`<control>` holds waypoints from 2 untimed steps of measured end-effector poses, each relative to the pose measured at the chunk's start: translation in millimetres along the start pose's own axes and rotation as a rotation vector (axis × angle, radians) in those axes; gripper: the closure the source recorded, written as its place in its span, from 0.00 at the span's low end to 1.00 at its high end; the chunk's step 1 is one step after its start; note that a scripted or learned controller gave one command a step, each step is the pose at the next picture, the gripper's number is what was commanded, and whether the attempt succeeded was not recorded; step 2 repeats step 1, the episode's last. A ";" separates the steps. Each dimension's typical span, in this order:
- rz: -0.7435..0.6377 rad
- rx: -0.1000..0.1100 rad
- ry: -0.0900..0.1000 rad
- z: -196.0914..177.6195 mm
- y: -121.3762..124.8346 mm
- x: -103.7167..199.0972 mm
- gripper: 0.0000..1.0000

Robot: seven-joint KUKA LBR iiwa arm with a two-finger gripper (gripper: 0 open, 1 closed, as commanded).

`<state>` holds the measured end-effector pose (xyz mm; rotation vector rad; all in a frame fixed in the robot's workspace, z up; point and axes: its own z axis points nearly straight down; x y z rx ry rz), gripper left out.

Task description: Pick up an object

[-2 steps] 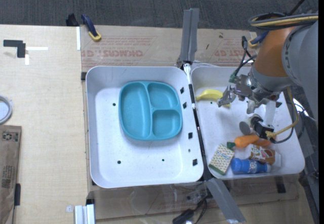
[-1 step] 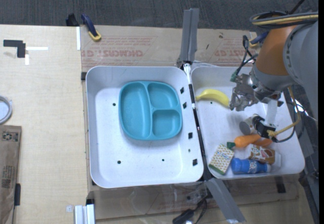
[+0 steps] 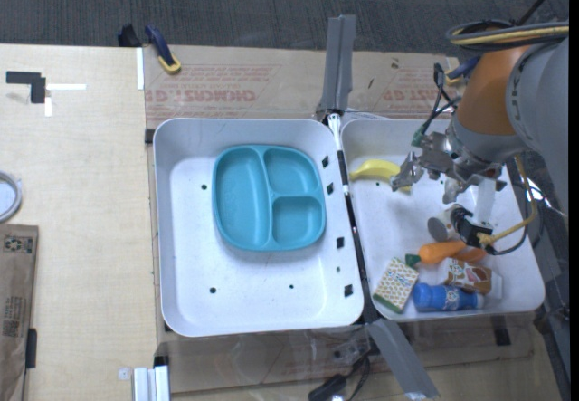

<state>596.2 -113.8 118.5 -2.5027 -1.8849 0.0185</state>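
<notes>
The right bin [image 3: 389, 218] holds a yellow banana [image 3: 373, 170] at its far left. An orange carrot [image 3: 441, 252], a small brown-and-white carton [image 3: 470, 277], a blue bottle [image 3: 445, 298] and a green patterned packet [image 3: 395, 285] lie along its near side. A small grey round piece [image 3: 438, 228] lies mid-bin. My gripper [image 3: 427, 186] hangs over the bin's far half, just right of the banana. It is open, with nothing between its fingers.
The left bin [image 3: 181, 236] carries a teal divided plate [image 3: 269, 197]. A grey post [image 3: 339, 64] stands behind the wall between the bins. Cables [image 3: 507, 236] trail from the wrist over the right bin's right side. A roll of tape [image 3: 7, 197] lies on the bench at far left.
</notes>
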 end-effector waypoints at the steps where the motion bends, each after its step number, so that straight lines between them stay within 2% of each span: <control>1: 0.001 0.006 -0.002 -5.2 0.0 -1.7 1.00; 2: 0.001 0.006 -0.002 -5.2 0.0 -1.7 1.00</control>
